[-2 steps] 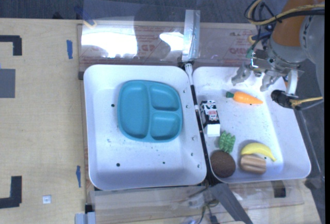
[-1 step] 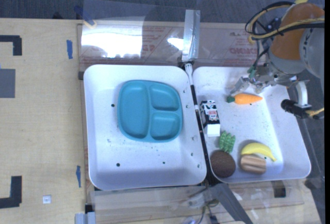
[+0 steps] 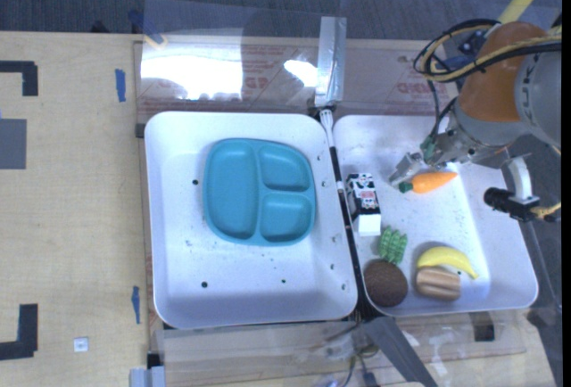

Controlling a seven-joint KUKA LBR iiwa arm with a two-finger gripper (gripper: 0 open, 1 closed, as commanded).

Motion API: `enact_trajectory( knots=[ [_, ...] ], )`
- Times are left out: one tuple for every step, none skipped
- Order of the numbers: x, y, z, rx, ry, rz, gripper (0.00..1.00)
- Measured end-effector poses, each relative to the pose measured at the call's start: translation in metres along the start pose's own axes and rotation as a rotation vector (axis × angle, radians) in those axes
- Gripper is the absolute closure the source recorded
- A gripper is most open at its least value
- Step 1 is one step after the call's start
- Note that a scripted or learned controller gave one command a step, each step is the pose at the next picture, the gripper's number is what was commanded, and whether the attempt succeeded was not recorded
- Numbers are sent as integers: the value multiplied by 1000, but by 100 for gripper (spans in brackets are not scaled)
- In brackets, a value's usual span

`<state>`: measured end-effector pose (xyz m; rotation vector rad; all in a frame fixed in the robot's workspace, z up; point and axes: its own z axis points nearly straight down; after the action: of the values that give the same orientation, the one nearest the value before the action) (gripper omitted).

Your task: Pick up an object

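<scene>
Here my gripper (image 3: 417, 164) sits low in the right white bin (image 3: 464, 218), fingers closed on the leafy end of the orange toy carrot (image 3: 431, 182). Nearer lie a yellow banana (image 3: 449, 260), a tan bread roll (image 3: 438, 284), a brown round fruit (image 3: 385, 282) and green leaves (image 3: 391, 244). Left, the other bin (image 3: 174, 242) holds a teal divided plate (image 3: 260, 191).
</scene>
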<state>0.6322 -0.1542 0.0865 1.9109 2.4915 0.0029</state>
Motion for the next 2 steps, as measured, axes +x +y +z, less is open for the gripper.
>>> enact_trajectory(
  knots=[
    [0,0,0,0,0,0,0],
    [58,-41,-27,-1,0,4,0]
  ],
)
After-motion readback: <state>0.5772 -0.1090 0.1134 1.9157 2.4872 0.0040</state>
